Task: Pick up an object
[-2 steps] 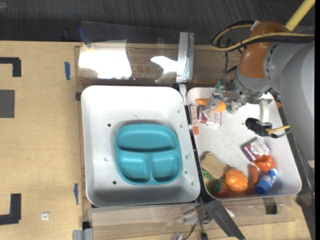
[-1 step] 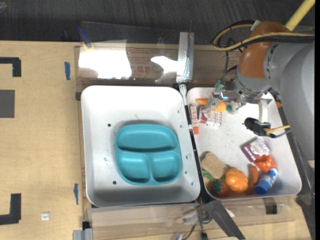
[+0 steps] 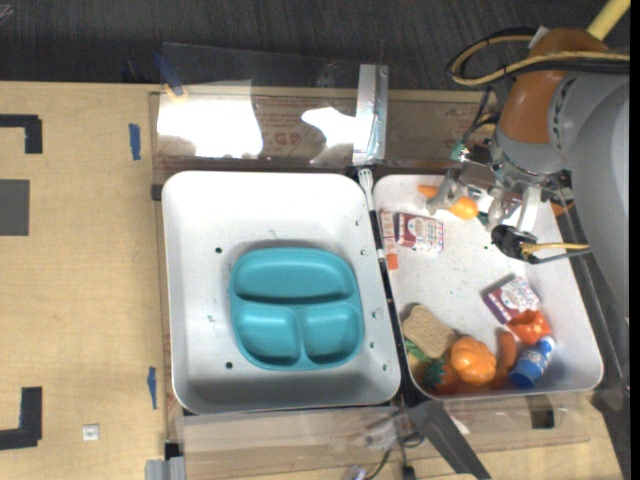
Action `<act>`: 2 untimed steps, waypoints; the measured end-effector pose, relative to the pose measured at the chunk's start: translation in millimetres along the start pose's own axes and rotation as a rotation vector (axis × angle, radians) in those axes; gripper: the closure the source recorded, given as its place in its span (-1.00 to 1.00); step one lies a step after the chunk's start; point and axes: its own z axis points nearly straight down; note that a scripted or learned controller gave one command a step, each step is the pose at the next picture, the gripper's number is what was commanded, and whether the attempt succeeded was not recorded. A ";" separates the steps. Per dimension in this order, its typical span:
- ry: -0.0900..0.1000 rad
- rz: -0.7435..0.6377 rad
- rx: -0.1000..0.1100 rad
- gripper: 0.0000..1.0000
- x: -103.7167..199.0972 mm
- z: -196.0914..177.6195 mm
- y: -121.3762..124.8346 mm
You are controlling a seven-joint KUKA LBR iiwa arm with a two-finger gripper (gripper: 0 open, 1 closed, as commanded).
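Bench (image 3: 80, 268) bears two white bins; end effector (image 3: 466, 200) over the right bin (image 3: 585, 313) grips an orange object (image 3: 462, 207).

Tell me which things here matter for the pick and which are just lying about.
In play: gripper, small orange piece beside it, right bin.

Lying about: teal divided tray in left bin, carton, purple packet, orange fruit, blue bottle.

A single fixed camera looks down at a slant from above the light wooden bench (image 3: 70, 298), near enough that the two shallow white plastic bins (image 3: 190, 208) span most of the frame's width.
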 end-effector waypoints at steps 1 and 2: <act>0.009 -0.272 0.000 -1.00 -19.8 28.5 10.8; -0.008 -0.331 -0.009 -1.00 -14.2 28.2 7.2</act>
